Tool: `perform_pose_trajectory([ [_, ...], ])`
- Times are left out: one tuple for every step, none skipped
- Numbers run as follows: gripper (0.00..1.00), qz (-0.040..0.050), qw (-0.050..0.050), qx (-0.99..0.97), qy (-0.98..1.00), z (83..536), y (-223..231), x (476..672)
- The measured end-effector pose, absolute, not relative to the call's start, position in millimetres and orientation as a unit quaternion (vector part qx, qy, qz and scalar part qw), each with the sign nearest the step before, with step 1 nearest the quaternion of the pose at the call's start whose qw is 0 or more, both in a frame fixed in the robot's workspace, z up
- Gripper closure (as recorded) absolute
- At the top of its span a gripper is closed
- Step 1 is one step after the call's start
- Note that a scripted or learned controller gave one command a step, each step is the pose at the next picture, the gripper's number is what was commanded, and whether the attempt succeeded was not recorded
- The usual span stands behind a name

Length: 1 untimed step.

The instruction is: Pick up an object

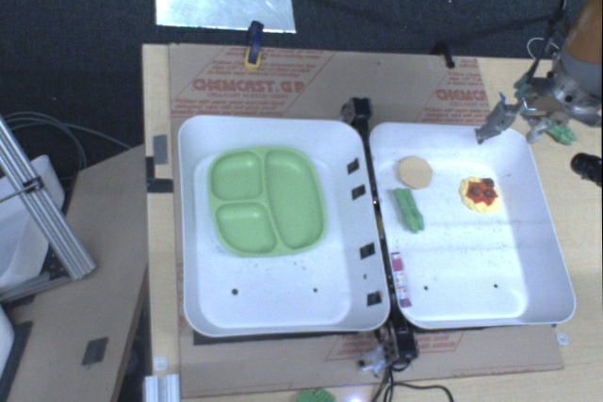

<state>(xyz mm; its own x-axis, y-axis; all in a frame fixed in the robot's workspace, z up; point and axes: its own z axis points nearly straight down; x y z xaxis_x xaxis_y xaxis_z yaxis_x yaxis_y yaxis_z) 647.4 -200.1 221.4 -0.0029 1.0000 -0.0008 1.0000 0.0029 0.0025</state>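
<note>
In the right bin (471, 297) lie three small objects: a round tan cookie (414, 172), a green bean-like piece (409, 209) just below it, and a yellow disc with red and dark topping (480, 193) to the right. My gripper (516, 120) hangs at the upper right, above the right bin's far right corner, its two fingers spread apart with nothing between them. It is well above and to the right of the yellow disc.
The left bin (198, 278) holds a light green divided plate (266, 201). Black clips join the bins along the middle (366, 221). A cardboard sheet (245, 80) lies under both bins. A metal frame (38, 202) stands at the left.
</note>
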Motion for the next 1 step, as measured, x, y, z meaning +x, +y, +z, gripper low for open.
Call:
perform_pose_trajectory([
  [0.0, -0.0015, -0.005, 0.704, 0.71, 95.6, -136.7, 615.5],
])
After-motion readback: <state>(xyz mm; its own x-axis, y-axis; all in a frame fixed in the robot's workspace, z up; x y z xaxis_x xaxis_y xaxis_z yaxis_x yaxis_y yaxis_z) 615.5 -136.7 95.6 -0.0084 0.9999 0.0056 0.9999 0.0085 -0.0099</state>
